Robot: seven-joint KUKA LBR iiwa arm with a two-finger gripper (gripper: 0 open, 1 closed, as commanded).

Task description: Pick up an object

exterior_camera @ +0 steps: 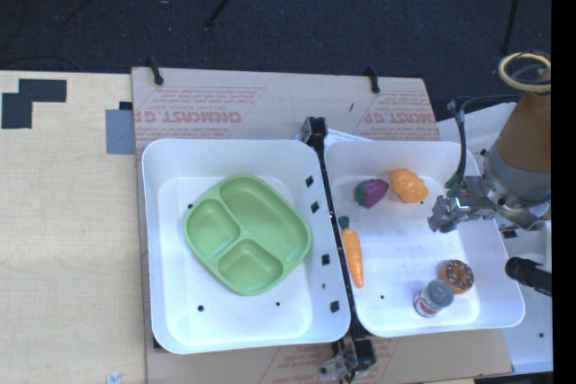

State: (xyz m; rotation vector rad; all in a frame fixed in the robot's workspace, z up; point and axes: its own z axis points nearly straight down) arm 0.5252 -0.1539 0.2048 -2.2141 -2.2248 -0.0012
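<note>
The two-finger metal gripper (447, 216) hangs at the right white bin's (490, 315) far edge, above bare floor, apparently poised to choose; its state I cannot tell. Nearest lie the orange plastic lump (409, 185) and purple toy vegetable (370, 192).

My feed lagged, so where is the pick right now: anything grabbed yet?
Nothing looks picked. The gripper is over the right bin's right side with nothing seen between its fingers. The carrot, purple toy, orange toy, donut and can all lie in the bin. The grasp and lift remain.
</note>
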